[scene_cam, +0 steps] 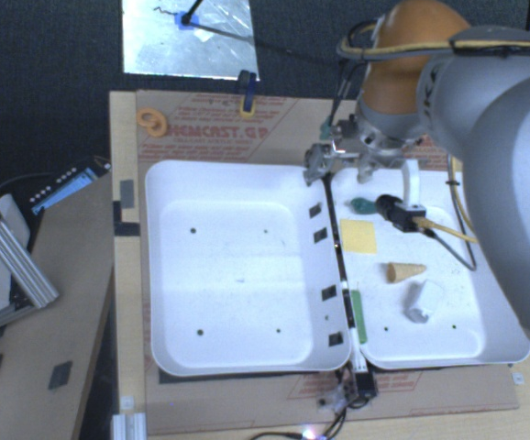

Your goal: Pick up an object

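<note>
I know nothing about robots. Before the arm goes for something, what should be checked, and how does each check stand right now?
1. Things to pick in the right bin: ok; a yellow square, a tan cone, a teal piece and a pale grey piece lie there.
2. Things apart from each other: ok.
3. Gripper over a target: not ok; it sits at the far end of the divider between the bins.
4. Room around the cone: ok; it lies away from the walls.
5. Green strip easy to take: not ok; it lies along the divider.
</note>
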